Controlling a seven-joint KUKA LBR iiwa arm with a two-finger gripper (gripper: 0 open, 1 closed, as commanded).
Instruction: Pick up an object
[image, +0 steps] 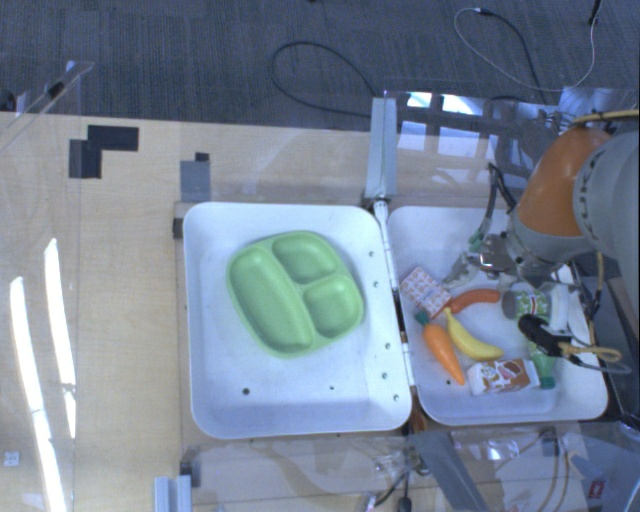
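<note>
1. The jaws (478, 255) hang low over the far part of the right bin (590, 400), below the arm's orange band (555, 185); whether they are apart or together I cannot tell, and nothing shows between them.
2. Just on the near side of the jaws lies a sausage (473, 298), touching nothing of them that I can see.
3. Left of the jaws, against the bin's left wall, sits a checkered packet (424, 289).
4. Nearer than the sausage lie a banana (470, 340) and, on its left, a carrot (442, 351), side by side.
5. Right of the sausage is a small bottle (530, 301); nearer, a brown carton (503, 376) lies flat.
6. Well left of the jaws, the left bin (215, 400) holds a green tray (294, 292) with three compartments.
7. Both bins rest on the pale tabletop (100, 330).
</note>
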